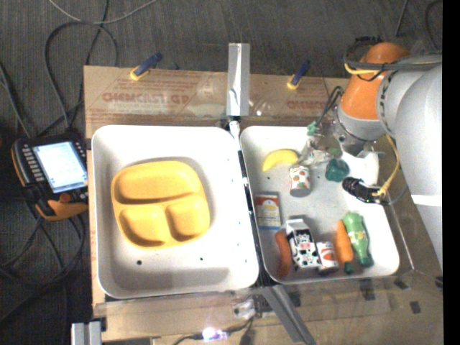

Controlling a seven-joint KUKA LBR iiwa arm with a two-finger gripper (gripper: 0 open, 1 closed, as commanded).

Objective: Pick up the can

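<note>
White and red, the can [300,180] stands in the right bin [392,264], just right of the banana [279,159] and above the carton [267,210]. The hand [321,152] hangs close over the can's upper right side, so I judge the step is the approach, and next it must settle around the can and close. From the right the grey arm [413,121] reaches in, wrist bent down; whether the hand is apart or together, I cannot tell.

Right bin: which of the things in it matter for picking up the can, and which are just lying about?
Belongs to the job:
- can, beside the banana
- gripper, close above the can
- right bin

Just lying about:
- banana
- green bottle
- carrot
- sausage
- small carton
- yellow tray in the left bin
</note>
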